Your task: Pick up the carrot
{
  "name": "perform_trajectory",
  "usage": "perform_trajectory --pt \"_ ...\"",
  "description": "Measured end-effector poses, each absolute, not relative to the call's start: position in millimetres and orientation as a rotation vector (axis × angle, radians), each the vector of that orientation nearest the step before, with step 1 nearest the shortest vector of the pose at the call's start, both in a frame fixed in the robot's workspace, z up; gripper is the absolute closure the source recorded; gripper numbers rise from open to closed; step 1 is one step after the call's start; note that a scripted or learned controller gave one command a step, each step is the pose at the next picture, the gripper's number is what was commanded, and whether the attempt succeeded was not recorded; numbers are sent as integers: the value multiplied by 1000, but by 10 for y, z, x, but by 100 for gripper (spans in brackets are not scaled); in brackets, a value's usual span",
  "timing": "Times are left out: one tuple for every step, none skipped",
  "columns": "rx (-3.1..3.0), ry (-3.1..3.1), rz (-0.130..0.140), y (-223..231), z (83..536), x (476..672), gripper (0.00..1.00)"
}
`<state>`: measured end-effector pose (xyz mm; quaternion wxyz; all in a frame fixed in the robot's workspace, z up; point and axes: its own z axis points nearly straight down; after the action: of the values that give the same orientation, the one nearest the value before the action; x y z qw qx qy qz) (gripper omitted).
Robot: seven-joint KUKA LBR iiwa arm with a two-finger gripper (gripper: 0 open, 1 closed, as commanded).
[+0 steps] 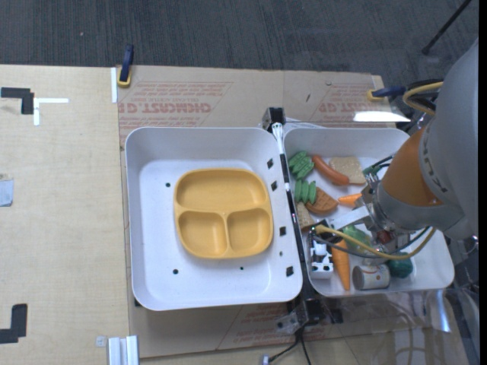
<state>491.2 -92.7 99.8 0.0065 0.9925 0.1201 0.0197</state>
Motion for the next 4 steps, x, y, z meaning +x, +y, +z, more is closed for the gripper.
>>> perform_trajectory --pt "3128 323 -11 -944 904 5248 0" --pt "3113 316 62 -933 997 4919 0" --pt "3124 359 -10 -952 908 5461 0" --pt "3090 581 -8 -614 1907 4778 0"
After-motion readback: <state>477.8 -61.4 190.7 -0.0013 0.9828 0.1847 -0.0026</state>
